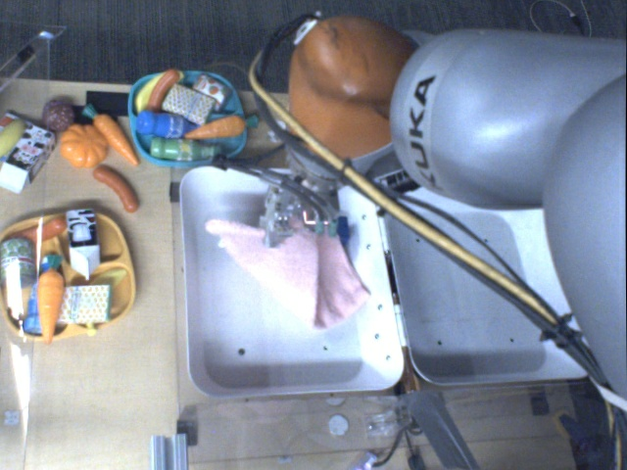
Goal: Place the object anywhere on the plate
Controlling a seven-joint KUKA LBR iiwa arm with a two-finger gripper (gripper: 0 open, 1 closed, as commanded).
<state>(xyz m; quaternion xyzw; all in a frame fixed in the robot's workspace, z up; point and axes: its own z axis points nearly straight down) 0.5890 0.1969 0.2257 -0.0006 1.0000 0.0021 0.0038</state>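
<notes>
Looming grey arm (pixel 509 116) reaches into the left bin (pixel 196 292), its gripper (pixel 294 218) down on a pink cloth (pixel 294 267) there, jaw state unclear, so grasping seems underway, then lifting toward a plate.

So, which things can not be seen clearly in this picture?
- Gripper, camera view: fingers blurred against the pink cloth; grasp unclear.
- Right bin: largely covered by the arm.
- Toy food in the yellow tray: too small to identify.
</notes>
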